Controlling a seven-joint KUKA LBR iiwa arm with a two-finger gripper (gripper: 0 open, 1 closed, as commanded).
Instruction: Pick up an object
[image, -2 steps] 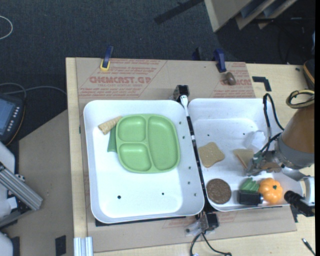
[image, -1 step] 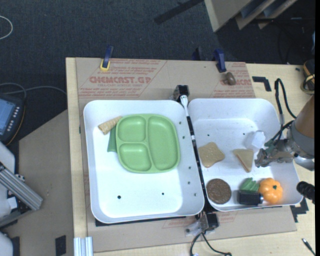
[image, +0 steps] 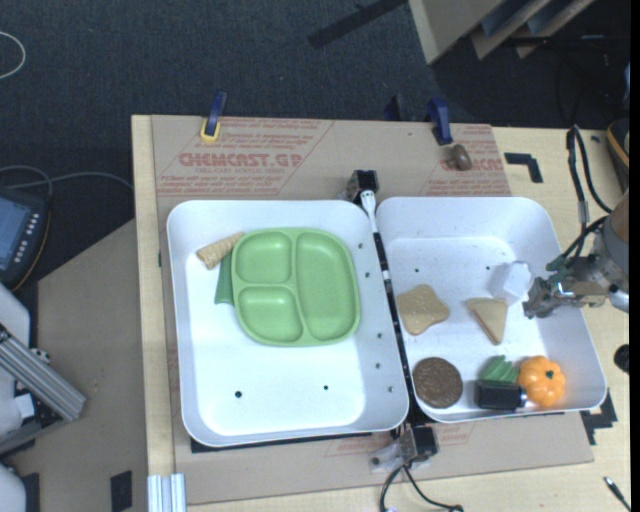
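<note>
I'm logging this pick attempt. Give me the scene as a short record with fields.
left bin: green divided plate, tan piece at its upper left corner
right bin: tan slice, tan wedge, brown disc, orange pumpkin, green and black items
gripper: over right bin's right side, nothing visibly held

I saw open floor across the front of the left bin (image: 200, 330), below the green divided plate (image: 296, 285). In the right bin (image: 470, 212) the back stayed bare. The front was crowded: tan slice (image: 421, 309), wedge (image: 490, 319), brown disc (image: 438, 382), orange pumpkin (image: 541, 380) beside a green-black piece (image: 498, 384).
</note>
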